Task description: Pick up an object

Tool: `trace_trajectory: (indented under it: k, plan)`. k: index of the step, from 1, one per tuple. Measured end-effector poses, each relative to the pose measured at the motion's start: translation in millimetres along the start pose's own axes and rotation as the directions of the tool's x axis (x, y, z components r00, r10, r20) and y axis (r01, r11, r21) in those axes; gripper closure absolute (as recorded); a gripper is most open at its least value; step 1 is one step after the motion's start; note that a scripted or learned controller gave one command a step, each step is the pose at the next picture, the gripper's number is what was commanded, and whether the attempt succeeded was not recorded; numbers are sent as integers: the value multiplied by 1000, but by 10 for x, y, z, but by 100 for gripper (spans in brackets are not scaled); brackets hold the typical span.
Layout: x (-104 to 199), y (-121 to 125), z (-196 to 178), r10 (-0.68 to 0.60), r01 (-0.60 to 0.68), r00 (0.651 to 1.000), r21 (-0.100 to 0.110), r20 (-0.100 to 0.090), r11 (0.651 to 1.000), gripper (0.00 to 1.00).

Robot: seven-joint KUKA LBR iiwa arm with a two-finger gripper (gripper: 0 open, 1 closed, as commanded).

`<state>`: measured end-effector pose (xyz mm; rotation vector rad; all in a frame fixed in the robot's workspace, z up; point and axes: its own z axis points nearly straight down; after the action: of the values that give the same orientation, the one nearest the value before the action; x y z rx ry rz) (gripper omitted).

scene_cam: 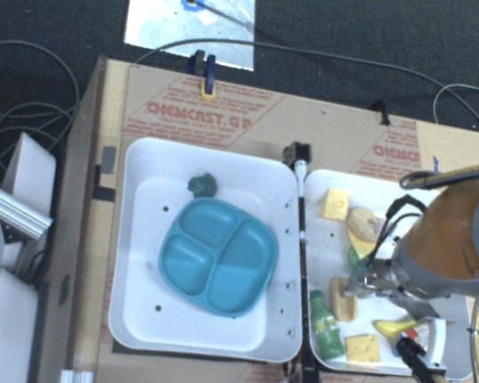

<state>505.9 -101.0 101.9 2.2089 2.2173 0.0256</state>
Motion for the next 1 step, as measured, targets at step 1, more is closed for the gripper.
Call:
trace_trajectory:
  k: [1]
  plan:
    - [-1, -3, 3, 0, 0, 1000, 1, 0, 1000, 0]
